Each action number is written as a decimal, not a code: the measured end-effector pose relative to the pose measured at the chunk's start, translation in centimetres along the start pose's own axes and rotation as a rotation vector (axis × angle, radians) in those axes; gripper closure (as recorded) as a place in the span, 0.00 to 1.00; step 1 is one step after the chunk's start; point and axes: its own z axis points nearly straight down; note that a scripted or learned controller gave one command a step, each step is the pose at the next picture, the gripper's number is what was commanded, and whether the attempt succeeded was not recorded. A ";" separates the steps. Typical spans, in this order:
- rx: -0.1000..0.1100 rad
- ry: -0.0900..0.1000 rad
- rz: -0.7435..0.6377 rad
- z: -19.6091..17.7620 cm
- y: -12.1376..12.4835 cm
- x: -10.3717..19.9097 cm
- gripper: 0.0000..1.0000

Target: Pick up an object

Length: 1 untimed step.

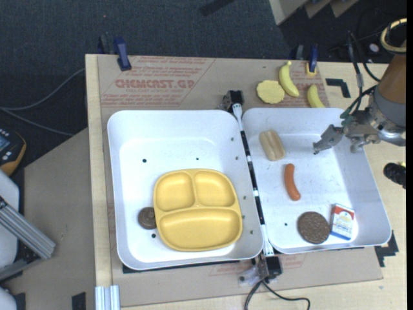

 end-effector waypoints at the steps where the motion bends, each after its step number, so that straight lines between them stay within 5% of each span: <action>1: 0.008 0.005 -0.004 11.5 -1.4 6.4 0.00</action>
